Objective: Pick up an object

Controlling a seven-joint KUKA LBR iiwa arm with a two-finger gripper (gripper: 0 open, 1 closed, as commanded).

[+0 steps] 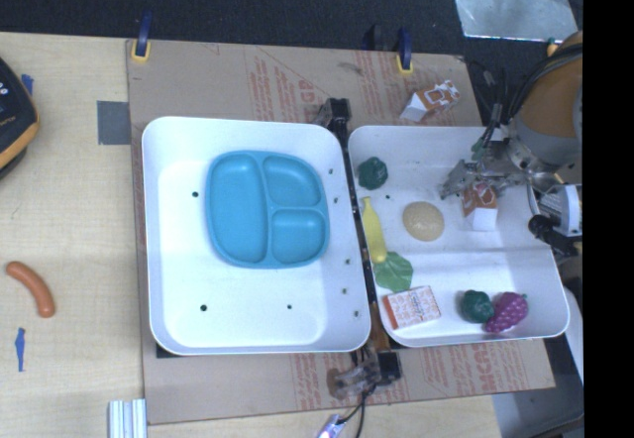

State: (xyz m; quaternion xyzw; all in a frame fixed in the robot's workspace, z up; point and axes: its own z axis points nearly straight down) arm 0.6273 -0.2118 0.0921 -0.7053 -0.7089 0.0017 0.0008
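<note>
Grey two-finger gripper low over right white bin, small red-and-white carton directly beneath its tips; finger spread cannot be told. Round beige ball just left.

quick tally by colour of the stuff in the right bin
Right bin, by main colour:
Green: 3 (dark green piece, leafy green piece, dark green piece)
Yellow: 1 (yellow piece)
Beige: 1 (round beige piece)
Purple: 1 (grapes)
Red and white: 2 (flat packet, small carton under the gripper)
Total: 8
</note>
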